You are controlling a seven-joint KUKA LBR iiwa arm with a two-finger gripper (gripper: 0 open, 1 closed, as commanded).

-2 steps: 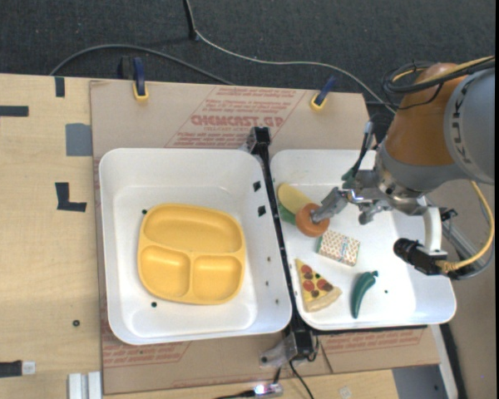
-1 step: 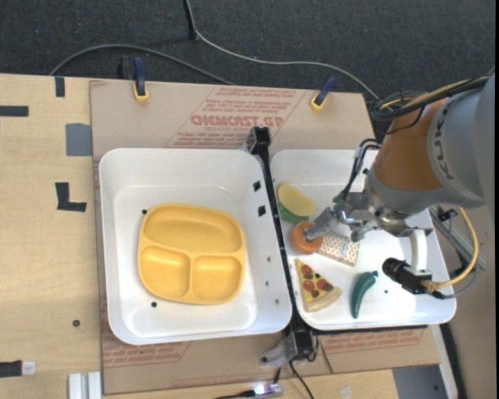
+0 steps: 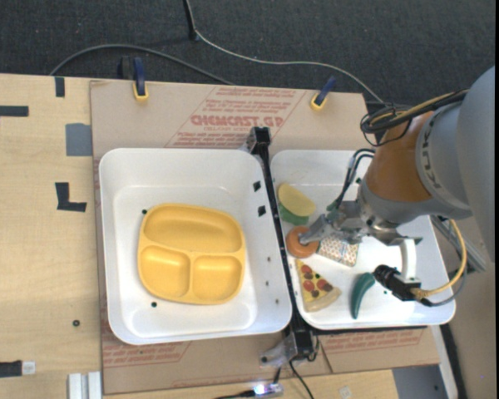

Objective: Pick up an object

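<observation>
Two white bins side by side on the counter. In the left bin, a yellow tray with three sections, lying flat. In the right bin, small toy foods: a yellow lemon piece near the dividing wall, an orange round piece just below it, a pizza slice toward the near edge, a green pepper beside the pizza, and a speckled block in the middle. Grey arm reaching in from the right, pincer low over the right bin, close above the orange piece and the speckled block. Cannot tell whether apart or together, or clamped on anything.
</observation>
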